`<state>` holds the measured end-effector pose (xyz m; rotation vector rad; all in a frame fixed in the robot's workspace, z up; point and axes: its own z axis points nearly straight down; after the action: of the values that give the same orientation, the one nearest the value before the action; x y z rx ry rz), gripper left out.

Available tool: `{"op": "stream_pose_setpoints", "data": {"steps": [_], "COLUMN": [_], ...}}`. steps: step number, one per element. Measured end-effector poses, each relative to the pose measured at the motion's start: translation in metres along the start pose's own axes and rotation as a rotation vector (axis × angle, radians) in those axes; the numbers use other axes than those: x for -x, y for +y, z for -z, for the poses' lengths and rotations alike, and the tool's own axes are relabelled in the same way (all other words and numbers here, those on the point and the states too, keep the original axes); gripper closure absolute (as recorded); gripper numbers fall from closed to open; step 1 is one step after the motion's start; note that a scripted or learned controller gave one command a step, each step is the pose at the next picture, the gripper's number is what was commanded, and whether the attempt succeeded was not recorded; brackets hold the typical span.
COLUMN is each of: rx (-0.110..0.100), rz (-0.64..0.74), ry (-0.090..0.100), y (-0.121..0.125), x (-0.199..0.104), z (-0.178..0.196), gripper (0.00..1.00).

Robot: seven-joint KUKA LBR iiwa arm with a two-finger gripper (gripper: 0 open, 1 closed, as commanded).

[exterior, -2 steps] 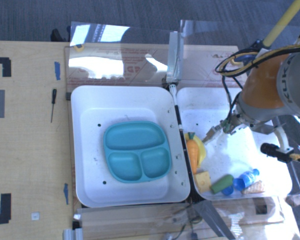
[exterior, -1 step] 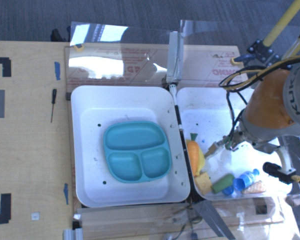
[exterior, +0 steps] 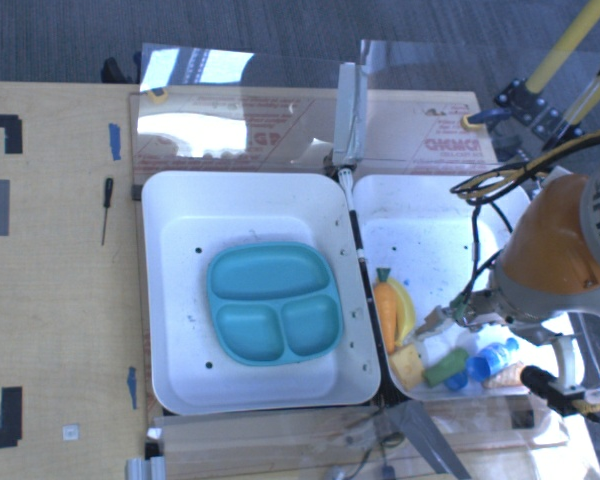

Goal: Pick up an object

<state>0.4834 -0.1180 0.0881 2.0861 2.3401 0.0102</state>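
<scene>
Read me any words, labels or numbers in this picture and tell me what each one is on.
Red print on the clear panel behind the right bin: shows reversed, too blurred to read.
Red print on the clear panel behind the left bin: washed out by glare, unreadable.
Small square mark on the bench: too small to read.
Nothing else legible.

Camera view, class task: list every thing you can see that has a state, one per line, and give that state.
Teal divided tray: lying flat in the left bin, its compartments bare.
Carrot: lying in the right bin beside the banana.
Blue bottle: lying on its side.
Gripper: low over the right bin.
</scene>
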Motion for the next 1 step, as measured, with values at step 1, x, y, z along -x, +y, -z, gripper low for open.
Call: {"op": "stream_pose_setpoints", "data": {"steps": [1], "rx": [0.000], "rz": [0.525], "ry": [-0.003], "y": [-0.0007], "x": [-0.0011], "z": [0.0003], "gripper": [0.00]}}
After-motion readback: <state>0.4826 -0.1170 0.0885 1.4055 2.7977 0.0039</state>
